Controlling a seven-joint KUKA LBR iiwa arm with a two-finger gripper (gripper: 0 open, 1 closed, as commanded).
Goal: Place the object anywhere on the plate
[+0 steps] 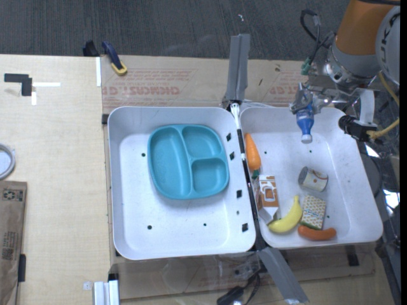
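Two shallow white bins are shown side by side on the bench. In the left bin (127, 234) a blue three-compartment plate (188, 161) is seen, lying flat near the bin's centre with nothing resting on it. The grey arm (365, 40), with its orange band, is seen entering from the right above the far edge of the right bin (346, 164). The gripper (307, 107) is seen closed upon the top of a small blue-and-white bottle (306, 126), which hangs tilted beneath the fingers, over the far part of the right bin and well apart from the plate.

On the floor of the right bin the remaining items are shown: an orange carrot (252, 152) against the dividing wall, a printed carton (268, 192) just below it, a yellow banana (287, 217) near the front, a small can (313, 179) lying on its side, a patterned sponge-like block (313, 211) beside the banana, and a red sausage-shaped item (317, 234) at the front edge.
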